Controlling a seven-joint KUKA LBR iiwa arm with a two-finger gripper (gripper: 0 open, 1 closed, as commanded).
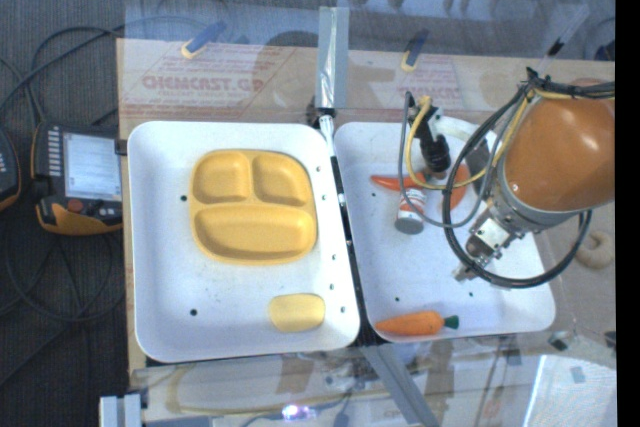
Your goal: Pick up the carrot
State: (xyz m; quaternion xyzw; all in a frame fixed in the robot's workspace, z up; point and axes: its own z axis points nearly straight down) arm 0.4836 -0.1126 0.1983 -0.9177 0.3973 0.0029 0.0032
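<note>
An orange carrot [410, 323] with a small green stem end lies flat against the near wall of the right bin [520, 300]. My gripper [412, 207] hangs over the upper middle of that bin, well behind the carrot and apart from it. A second orange piece [386, 182] pokes out to the left from under the gripper, and more orange [458, 187] shows on its right side. What that piece is, I cannot tell. The arm's orange band [560, 155] covers the right part of the bin.
The left bin [160, 315] holds a yellow divided tray [253, 205] and a pale yellow oval block [297, 311] near its front. Yellow and black cables [412, 140] loop around the wrist. A handheld pendant [80, 177] lies left of the bench.
</note>
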